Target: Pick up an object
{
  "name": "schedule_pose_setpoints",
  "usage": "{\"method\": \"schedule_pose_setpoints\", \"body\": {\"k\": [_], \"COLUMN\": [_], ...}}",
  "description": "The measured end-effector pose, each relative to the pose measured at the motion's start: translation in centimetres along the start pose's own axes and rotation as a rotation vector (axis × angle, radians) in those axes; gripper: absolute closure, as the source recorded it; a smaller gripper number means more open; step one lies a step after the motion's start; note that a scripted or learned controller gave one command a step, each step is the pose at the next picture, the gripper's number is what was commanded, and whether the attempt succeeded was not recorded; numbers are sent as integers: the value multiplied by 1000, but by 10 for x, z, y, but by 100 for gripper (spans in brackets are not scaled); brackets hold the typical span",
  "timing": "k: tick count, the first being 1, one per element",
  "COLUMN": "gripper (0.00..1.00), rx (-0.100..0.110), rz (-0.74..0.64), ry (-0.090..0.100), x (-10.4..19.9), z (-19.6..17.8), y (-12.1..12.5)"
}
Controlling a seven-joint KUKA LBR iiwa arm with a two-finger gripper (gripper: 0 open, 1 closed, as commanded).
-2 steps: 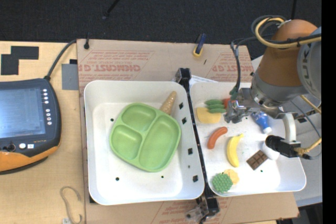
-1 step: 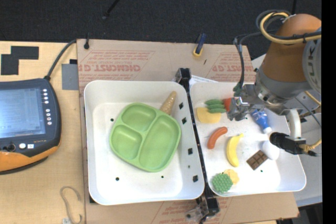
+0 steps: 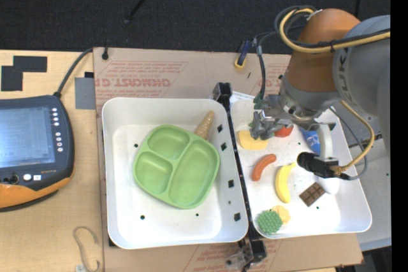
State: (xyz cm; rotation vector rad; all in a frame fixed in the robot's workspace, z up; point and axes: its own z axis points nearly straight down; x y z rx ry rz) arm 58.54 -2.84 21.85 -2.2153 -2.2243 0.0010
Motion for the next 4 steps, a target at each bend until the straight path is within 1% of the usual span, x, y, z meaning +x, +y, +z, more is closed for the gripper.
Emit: {"method": "schedule_pose_setpoints", "body": {"k": [1, 2, 3, 4], "gripper": [100, 100, 100, 100], "rx": [-1, 3, 0, 3], "rz": [2, 3, 3, 4], "ry": [0, -2, -1, -2], "x": [45, 63, 72, 64], "z": [-12, 2, -13, 2], "y": [35, 37, 42, 41]}}
